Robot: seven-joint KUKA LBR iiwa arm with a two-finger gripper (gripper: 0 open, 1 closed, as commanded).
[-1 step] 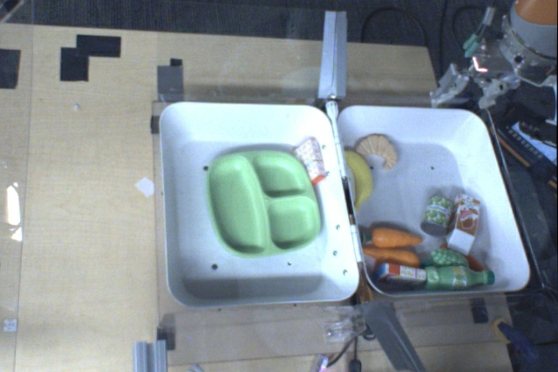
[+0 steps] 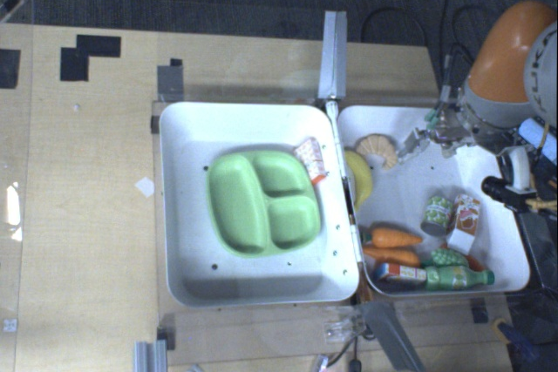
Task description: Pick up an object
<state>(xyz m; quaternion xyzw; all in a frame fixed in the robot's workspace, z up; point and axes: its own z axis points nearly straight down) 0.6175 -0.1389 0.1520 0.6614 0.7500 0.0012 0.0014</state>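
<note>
Gripper point(image 2: 417, 140) hangs with fingers spread, clamped on nothing, at right bin's point(image 2: 514, 274) far edge, just beside round biscuit point(image 2: 377, 149); biscuit looks light, stiff, crumbly; best pinched across its rim

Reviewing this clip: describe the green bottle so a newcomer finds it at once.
Start at the right bin, the one nearer the arm. Along its near wall, below the two carrots, lies the green bottle on its side. Its neighbours are orange carrots and a small upright can; it alone is long and green.
</note>
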